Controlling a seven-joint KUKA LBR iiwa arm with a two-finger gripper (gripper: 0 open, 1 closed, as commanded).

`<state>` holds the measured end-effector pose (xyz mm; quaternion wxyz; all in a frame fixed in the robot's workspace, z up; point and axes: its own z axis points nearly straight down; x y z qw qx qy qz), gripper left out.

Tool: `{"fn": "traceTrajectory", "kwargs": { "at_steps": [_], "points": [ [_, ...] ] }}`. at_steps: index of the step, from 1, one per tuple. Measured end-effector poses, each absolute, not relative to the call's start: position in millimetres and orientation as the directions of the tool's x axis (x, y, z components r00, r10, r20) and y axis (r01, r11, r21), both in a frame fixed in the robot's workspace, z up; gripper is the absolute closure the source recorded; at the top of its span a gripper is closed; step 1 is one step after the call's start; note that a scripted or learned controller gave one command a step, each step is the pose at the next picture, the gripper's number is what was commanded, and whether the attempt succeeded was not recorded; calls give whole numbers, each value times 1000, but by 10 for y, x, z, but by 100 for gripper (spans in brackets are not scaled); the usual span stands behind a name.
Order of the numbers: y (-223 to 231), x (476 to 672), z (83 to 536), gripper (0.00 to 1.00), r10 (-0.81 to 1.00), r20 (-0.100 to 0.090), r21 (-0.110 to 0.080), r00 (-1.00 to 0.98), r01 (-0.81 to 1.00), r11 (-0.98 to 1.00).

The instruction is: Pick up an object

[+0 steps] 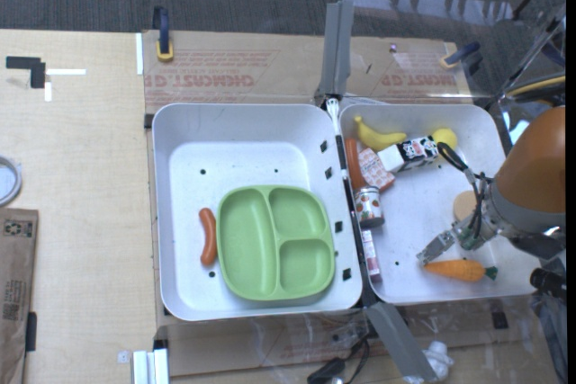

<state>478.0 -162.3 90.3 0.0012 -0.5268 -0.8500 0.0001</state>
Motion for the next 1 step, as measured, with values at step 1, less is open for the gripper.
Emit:
{"fn": "traceTrajectory", "kwargs": {
  "at_steps": [1],
  "points": [
    [-1968,4787,912,0,635,-1,1,-772,635,772]
  ]
}}
